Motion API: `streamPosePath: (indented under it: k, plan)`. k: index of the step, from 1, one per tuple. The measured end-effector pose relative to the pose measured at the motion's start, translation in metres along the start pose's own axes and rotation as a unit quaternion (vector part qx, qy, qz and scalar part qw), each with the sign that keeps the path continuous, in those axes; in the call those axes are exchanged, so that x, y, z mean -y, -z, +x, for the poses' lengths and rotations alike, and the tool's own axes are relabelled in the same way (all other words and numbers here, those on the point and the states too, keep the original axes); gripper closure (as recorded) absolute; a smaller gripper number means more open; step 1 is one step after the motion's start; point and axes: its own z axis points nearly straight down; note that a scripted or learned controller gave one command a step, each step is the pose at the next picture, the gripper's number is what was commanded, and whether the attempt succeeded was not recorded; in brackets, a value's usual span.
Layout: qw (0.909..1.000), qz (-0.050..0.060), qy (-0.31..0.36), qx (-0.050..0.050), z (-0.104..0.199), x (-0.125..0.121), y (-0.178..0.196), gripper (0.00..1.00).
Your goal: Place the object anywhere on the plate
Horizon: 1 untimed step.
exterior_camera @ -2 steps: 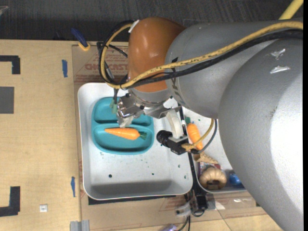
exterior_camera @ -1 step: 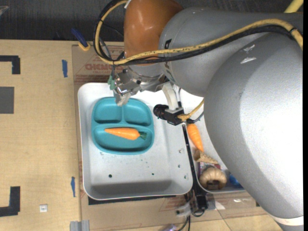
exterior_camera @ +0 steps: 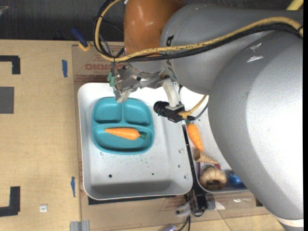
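1. Clearly, the blue plate (exterior_camera: 122, 126) is the landmark: it lies in the left white bin (exterior_camera: 134, 182), toward that bin's far end, and it has three compartments.
2. A carrot (exterior_camera: 124, 134) lies flat in the plate's long near compartment, its green stem end pointing to the right, its tip to the left.
3. The hand (exterior_camera: 120, 88) hangs over the plate's far rim, just above the divide between the two smaller compartments, well apart from the carrot. Nothing shows between its fingers; whether they are wide or narrow I cannot tell, since the wrist covers them.
4. The grey arm (exterior_camera: 240, 81) with its orange band (exterior_camera: 147, 18) fills the space right of the plate and hides much of the second bin.
5. Right of the plate, beyond the wall between the bins, a second carrot (exterior_camera: 195, 136) lies in the right bin (exterior_camera: 204, 99), with a tan rounded object (exterior_camera: 212, 177) and a small blue object (exterior_camera: 234, 180) nearer the camera.
6. Both bins rest on the counter (exterior_camera: 38, 129), which is tan with dark markings to the plate's left.
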Motion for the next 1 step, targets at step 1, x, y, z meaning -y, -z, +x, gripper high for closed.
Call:
streamPosePath:
  k: [1]
  plan:
    - [1.0000, -0.002, 0.001, 0.002, 0.0007, -0.0016, 0.0109, 1.00]
